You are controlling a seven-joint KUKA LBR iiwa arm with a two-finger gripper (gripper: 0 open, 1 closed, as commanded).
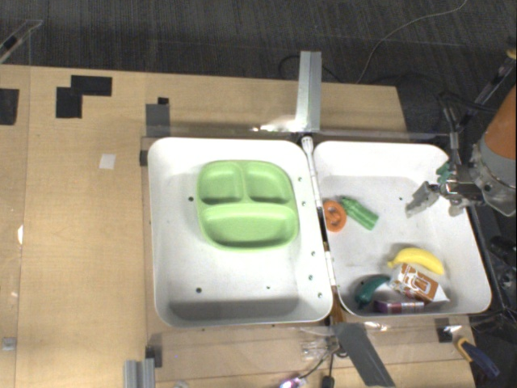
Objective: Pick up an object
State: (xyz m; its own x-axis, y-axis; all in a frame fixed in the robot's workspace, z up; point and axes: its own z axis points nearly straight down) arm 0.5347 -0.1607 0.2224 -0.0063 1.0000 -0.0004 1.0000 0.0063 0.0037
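Snack packet (418, 284), gripper (437, 198) hovering, fingers spread

Grey arm (502, 148) with an orange band, ending in a metallic grey tool (437, 199).

Green tray (245, 204), yellow banana (418, 259), white bins (170, 217)

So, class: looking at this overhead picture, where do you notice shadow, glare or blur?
In the camera view, the green tray casts a soft shadow on the left bin; the bin's near wall is shaded grey; glare brightens the metal post base; the gripper looks slightly blurred against the right bin.
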